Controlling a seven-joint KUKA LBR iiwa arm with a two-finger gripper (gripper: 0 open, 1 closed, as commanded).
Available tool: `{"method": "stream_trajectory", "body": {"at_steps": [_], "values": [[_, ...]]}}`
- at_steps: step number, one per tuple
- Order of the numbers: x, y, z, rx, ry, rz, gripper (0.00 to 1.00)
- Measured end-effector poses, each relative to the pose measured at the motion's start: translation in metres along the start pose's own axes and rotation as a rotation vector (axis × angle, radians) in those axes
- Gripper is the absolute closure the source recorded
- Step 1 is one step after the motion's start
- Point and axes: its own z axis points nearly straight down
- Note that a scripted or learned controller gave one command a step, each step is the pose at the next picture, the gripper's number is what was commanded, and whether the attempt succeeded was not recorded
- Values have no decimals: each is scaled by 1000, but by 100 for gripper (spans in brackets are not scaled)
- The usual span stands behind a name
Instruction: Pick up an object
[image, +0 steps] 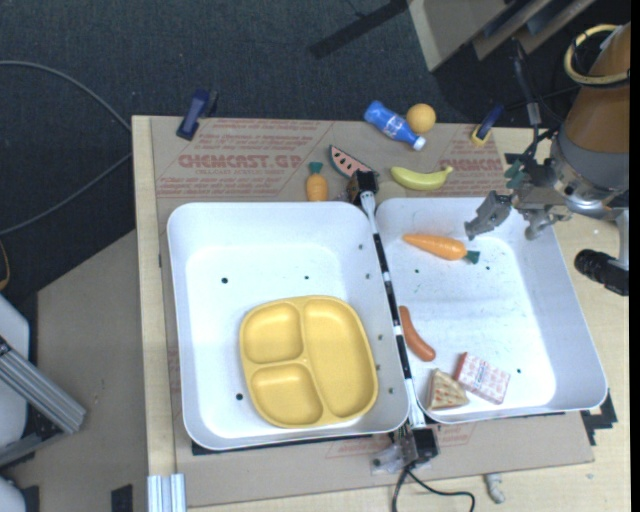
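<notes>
My two-finger gripper (510, 212) hangs spread open over the right white bin (560, 330), gripping nothing. I see the orange toy carrot with a green tip (437, 246) lying just beside its nearer finger, apart from it. Farther from the carrot lie a reddish sausage (416, 334), a sandwich wedge (447, 391) and a pink wafer block (484, 377).

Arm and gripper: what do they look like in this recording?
The arm is grey with an orange band above the wrist; a yellow ring sits higher up. The gripper is grey metal with two thin fingers, and dark cables run beside the wrist.
</notes>
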Motion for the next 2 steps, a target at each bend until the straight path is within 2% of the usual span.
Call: {"method": "stream_trajectory", "body": {"at_steps": [1,2], "values": [[-13,67,66,1,0,0,0],[16,65,158,4,2,-1,0]]}}
